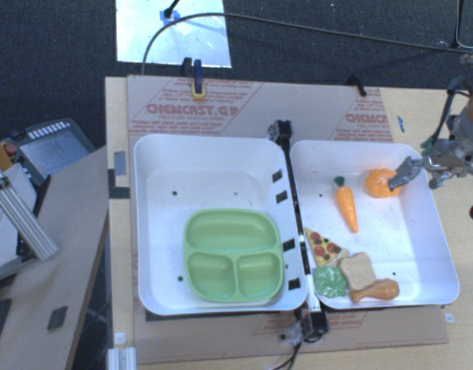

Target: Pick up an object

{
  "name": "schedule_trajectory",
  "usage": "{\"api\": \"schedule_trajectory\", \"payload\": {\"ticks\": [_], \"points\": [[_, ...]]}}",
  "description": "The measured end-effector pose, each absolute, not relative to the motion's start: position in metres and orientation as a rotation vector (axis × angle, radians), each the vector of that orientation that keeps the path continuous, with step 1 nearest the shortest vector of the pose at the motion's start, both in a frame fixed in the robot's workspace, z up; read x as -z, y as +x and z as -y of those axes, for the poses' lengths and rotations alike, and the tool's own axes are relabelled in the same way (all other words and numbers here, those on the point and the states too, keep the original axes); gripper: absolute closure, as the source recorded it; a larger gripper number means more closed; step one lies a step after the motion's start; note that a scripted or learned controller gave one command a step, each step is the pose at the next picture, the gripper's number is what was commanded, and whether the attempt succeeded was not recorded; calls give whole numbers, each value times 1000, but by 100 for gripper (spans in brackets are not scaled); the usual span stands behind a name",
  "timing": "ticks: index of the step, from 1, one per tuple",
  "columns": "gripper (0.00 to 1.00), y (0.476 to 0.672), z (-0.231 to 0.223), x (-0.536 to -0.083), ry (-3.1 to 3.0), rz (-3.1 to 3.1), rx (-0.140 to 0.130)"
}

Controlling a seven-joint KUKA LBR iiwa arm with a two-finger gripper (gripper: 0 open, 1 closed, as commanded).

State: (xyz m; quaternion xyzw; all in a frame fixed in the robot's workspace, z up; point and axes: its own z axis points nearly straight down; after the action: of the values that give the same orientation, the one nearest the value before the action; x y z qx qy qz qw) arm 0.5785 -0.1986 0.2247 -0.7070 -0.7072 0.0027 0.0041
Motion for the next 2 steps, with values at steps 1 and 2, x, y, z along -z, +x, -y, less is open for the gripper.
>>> {"api": "schedule_trajectory", "payload": {"ticks": [1,2], "points": [[0,581,198,-231,-2218,2226,1],[0,585,193,-170,-2217,2223,-2]]}}
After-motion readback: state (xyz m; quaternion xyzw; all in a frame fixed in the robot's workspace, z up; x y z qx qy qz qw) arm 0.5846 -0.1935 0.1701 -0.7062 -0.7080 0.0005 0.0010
